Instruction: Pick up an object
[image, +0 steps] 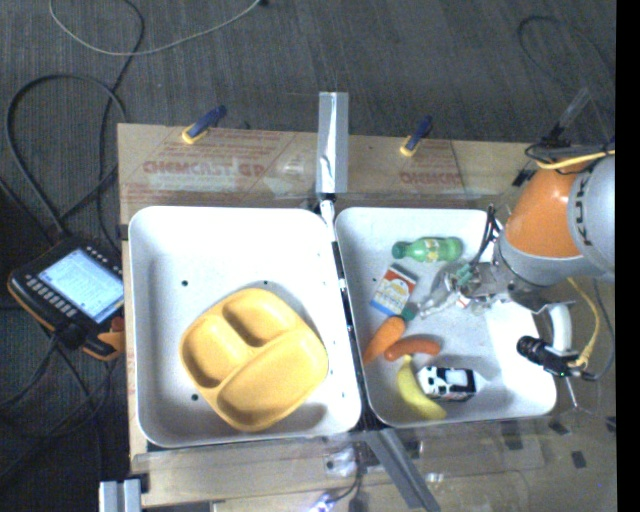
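The pincer (425, 305) hangs low in the right bin (520, 400) just above the carrot (383, 338), its state impossible to tell, so nothing is yet lifted.

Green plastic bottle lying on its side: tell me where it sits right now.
The green plastic bottle lies in the right white bin, near its far wall, just above the small carton and left of the gripper.
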